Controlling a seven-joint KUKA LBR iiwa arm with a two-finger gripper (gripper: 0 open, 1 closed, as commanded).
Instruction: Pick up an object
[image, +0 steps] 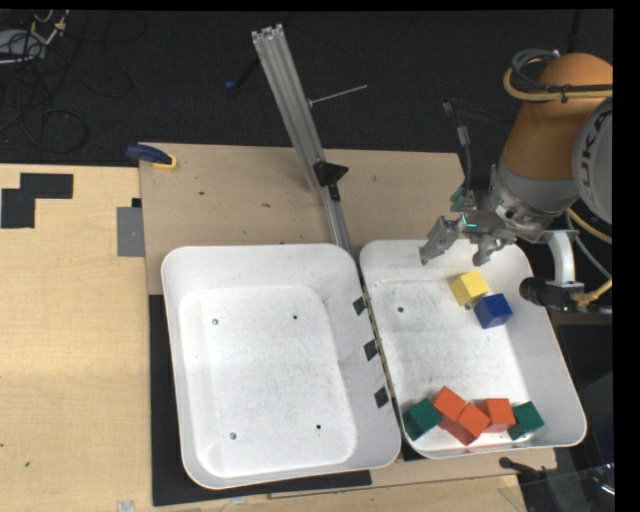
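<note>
On the bench (240, 195), the left bin (190, 400) sits beside the right bin (420, 330), their rims touching. In the right bin, a green block (421, 416) lies at the near edge, touching a cluster of orange blocks (465, 415), with another green block (526, 419) just past them. Farther back, a yellow block (467, 288) touches a blue block (492, 310). Above the bin's far rim hangs the claw (462, 247), fingers spread apart, gripping nothing, just beyond the yellow block.
</note>
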